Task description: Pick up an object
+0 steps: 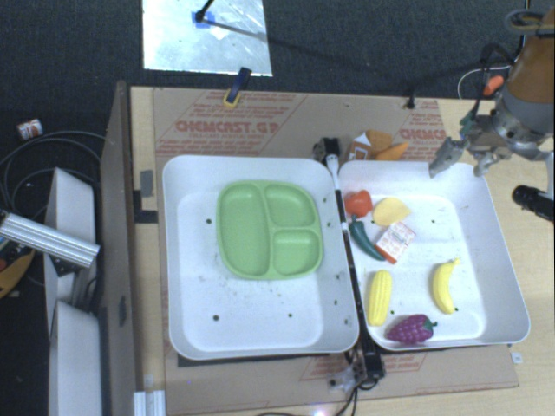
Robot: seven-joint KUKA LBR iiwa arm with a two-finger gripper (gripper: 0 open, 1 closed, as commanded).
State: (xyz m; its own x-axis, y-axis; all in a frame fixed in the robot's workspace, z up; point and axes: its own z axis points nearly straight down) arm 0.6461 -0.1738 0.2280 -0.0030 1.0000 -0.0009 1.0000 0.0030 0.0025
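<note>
A dark carpeted floor surrounds a bench covered with a brown cardboard sheet (260, 120), and two shallow white bins sit side by side on it. The left bin (186, 232) holds a green divided plate (267, 230). The right bin (486, 224) holds the small toy foods that are the likely targets: a tomato (358, 203) and a yellow lemon-like piece (391, 211) at the far left, a green pepper (365, 241) along the dividing wall, a small red-and-white box (395, 241) just beside it, a corn cob (379, 296) and a bunch of purple grapes (410, 328) at the near side, and a banana (444, 286) to their right, lying apart from the rest.

The gripper (461, 159) hangs over the far right corner of the right bin, its two fingers spread apart with nothing between them.

These pieces look like hollow plastic: light, stiff and smooth, so likely to slip or roll under a poor pinch. The banana seems the easiest, taken across its narrow middle; the corn cob would suit the same hold. The box offers flat sides but lies touching or nearly touching the pepper.

The cardboard carries red print reading "CHEMCAST GP", repeated on several edges. The print on the box is too small to read.
</note>
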